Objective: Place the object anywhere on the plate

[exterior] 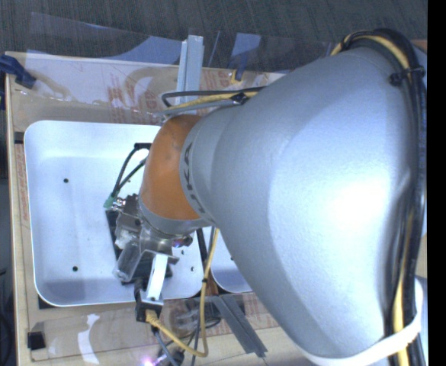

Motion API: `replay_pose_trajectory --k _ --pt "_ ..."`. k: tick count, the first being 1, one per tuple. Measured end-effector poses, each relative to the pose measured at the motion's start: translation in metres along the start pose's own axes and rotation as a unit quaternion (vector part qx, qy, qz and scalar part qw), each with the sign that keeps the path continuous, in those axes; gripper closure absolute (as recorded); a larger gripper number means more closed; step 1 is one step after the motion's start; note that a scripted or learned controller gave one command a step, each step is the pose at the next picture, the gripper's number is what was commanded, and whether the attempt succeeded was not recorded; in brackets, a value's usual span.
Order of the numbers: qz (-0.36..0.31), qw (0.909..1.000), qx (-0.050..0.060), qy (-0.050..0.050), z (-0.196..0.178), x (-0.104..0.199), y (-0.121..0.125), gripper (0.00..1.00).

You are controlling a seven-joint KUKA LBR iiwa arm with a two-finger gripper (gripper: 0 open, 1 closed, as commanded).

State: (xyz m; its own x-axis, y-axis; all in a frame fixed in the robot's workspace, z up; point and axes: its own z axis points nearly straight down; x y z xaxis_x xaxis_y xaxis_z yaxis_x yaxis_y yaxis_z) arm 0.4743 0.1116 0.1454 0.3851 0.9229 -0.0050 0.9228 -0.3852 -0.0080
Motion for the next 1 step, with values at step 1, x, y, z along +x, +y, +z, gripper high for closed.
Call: replay_pose_trajectory --k 1 --pt "0.095 0.9955 -0.001 0.001 0.0551 0.0836 -0.0245 1.0"
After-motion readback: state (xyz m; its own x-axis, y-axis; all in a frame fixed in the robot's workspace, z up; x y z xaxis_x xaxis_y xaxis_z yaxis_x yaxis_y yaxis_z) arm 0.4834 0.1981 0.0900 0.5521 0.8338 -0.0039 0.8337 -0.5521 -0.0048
